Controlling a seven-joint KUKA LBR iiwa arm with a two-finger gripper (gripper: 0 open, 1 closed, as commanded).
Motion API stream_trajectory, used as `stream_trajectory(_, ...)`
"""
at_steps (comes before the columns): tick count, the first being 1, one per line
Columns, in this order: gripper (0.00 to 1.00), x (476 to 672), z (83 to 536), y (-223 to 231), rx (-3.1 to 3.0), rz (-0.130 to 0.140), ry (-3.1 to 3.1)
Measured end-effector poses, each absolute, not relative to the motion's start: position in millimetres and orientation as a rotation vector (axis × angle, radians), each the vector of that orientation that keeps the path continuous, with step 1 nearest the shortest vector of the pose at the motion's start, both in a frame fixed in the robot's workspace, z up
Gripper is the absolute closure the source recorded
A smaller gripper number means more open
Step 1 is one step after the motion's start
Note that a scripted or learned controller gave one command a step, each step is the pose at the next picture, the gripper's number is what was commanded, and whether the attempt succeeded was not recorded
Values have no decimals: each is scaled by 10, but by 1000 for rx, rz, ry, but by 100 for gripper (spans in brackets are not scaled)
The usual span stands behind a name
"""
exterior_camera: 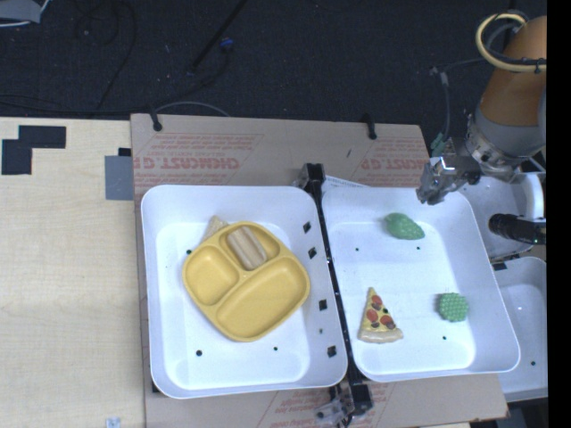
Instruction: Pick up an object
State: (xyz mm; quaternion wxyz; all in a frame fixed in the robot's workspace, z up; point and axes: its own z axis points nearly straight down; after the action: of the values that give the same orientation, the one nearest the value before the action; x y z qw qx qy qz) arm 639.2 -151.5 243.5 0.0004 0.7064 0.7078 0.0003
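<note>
**Two white bins and the arm at the far rim**

Left white bin (169,328): yellow divided plastic plate (246,281) carrying a tan bun (246,246). Right white bin (482,328): green leafy piece (405,226), pizza slice toy (378,316), round green knobbly piece (452,307). The jaws (432,189) hover over this bin's far rim, grasping nothing; their opening cannot be told.

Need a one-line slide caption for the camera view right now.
Gripper hovers over right bin's far edge near green piece; pizza slice nearer; yellow tray in left bin.

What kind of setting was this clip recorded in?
Most likely a robotics lab test bench: two white bins sit on cardboard, toy food such as a pizza slice lies in the right one, loose cables trail behind, and the arm's gripper hangs above.
</note>
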Motion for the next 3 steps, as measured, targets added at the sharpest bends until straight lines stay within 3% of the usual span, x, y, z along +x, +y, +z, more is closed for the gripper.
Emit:
stream_trajectory(1, 100, 6394, 2953, -1522, 2218, 0, 2224)
stream_trajectory(3, 100, 6143, 2741, -559, 2221, -4, 2229)
